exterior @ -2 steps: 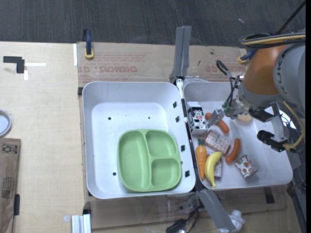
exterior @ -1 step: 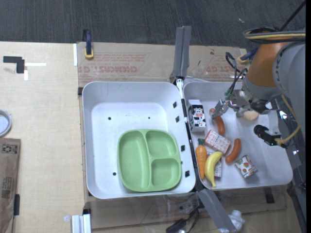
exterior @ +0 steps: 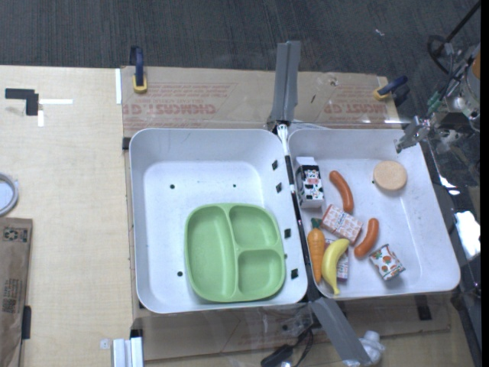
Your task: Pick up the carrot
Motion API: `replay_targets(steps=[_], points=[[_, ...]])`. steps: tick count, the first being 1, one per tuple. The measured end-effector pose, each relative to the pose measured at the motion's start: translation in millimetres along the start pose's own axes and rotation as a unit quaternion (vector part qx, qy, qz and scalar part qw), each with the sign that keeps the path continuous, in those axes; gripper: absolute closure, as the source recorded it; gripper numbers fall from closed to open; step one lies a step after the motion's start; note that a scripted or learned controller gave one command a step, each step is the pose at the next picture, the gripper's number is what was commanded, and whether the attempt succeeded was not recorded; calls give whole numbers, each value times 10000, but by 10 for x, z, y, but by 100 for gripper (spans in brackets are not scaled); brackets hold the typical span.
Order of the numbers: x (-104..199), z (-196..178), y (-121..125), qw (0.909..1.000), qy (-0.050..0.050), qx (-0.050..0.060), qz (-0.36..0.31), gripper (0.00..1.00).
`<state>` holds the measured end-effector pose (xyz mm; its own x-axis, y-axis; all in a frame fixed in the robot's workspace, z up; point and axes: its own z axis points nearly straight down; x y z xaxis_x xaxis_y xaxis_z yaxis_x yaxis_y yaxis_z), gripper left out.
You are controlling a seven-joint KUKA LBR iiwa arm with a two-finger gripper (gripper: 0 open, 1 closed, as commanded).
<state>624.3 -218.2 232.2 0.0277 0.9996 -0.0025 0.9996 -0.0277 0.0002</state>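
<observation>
A: What sits closest to us?

B: A grey strut at the near edge, slanting up towards the seam between the two bins.

A: And the gripper?

B: The gripper is at the far right corner of the right bin, over its rim. The arm comes in from the right edge with cabling around the wrist. I cannot tell whether the gripper is wide or narrow, as it is too small and cluttered. I can see nothing in it.

A: What is nearest to it?

B: A round tan disc, just below it on the bin floor. Further left are a red sausage and a small cow-print carton against the left wall.

A: The carrot?

B: The carrot lies in the near left corner of the right bin, along the left wall and well apart from the gripper. A banana is touching its right side. A snack packet is just beyond them, with a second sausage and a small fruit-print carton to the right.

A: The other bin?

B: The left bin bears a green divided plate.
</observation>
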Motion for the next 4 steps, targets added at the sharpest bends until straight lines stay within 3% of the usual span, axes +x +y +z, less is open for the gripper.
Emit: replay_targets(steps=[1,2,3,4], points=[[766,913,-569,10000,13,19,-61,0],[759,825,-567,10000,9,19,-58,100],[1080,-170,-802,10000,5,12,11,100],[661,-1197,-695,9986,0,14,528,100]])
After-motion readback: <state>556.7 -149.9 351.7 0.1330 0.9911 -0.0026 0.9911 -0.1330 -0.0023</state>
